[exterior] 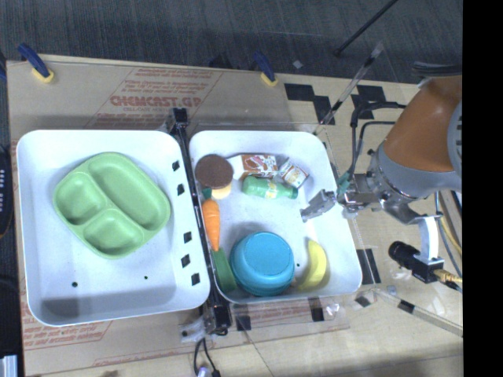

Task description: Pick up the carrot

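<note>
The smooth, tapered carrot (211, 222) lies along the right bin's (330, 181) left wall, between a round brown cookie (213, 171) and a glossy blue bowl (263, 263); a banana (317, 264) curves beside the bowl. The gripper (318, 206) hangs over the bin's right side, well apart from the carrot; how wide its claw stands, I cannot tell.

This is a robotics lab test bench. Two shallow white plastic bins (47, 289) sit side by side on a brown cardboard sheet printed with red lettering (157, 96), held by blue spring clamps (36, 63). Black-and-white marker squares (310, 98) are stuck beside the bins, loose cables (361, 128) trail nearby, and dark grey carpet (196, 14) lies beyond.
</note>
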